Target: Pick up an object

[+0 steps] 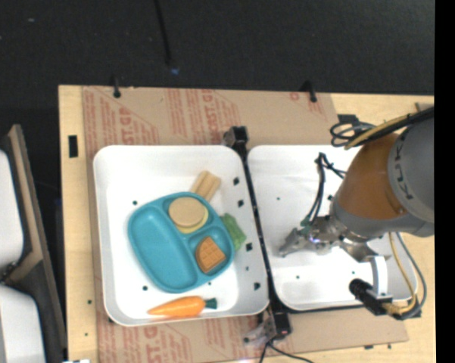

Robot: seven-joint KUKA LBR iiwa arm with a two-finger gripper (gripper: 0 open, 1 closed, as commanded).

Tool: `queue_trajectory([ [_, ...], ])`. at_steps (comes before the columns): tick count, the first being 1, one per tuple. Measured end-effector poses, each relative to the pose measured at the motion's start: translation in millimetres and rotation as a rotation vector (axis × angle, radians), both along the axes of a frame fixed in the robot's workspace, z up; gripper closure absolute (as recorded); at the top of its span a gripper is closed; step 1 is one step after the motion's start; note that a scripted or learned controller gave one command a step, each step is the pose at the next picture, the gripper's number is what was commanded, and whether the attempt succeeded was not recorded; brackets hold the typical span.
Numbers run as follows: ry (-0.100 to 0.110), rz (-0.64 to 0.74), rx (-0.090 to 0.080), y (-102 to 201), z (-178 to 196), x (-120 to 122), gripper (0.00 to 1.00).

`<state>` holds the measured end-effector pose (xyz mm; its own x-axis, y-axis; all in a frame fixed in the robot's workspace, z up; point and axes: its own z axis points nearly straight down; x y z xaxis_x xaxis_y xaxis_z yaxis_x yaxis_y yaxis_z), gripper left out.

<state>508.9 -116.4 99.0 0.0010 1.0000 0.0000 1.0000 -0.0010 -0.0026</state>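
In the left bin (110,203) we see a blue tray (163,252) with a round cracker (188,212) and a brown waffle piece (210,255) on it. A wooden block (207,184) touches the tray's far edge, something green (234,231) sits at its right side, and a carrot (183,306) lies near the front wall. The gripper (297,242) is low over the right bin (288,172), nothing visibly between its fingers; we cannot tell whether they are apart or together.

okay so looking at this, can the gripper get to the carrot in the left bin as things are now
Probably yes. The carrot lies alone on the left bin floor, apart from the blue tray, nothing over it. The gripper is in the right bin and must cross the divider.
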Motion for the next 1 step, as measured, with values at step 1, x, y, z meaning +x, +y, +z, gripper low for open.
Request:
queue_trajectory([
  [1,-0.005,-0.001,0.000,-0.5,12.2,1.3,1.00],
])
